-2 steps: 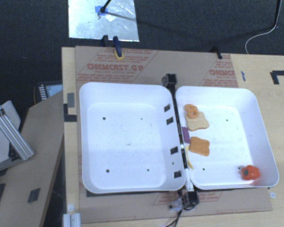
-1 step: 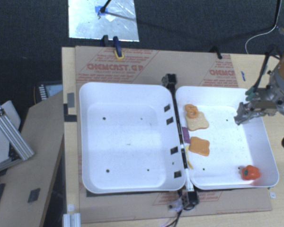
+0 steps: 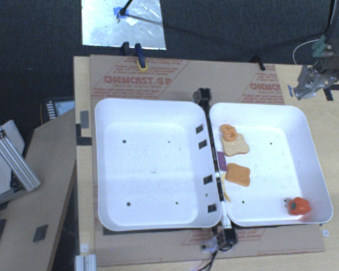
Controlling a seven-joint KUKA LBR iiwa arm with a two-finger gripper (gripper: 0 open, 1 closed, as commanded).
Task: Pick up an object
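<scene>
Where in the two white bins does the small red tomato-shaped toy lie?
The small red tomato-shaped toy lies in the near right corner of the right-hand white bin, apart from the orange bread-slice toy to its left.

One camera, fixed high above the bench (image 3: 175, 75), looks down at a slant, far enough to frame both bins (image 3: 147, 168) centrally.
</scene>
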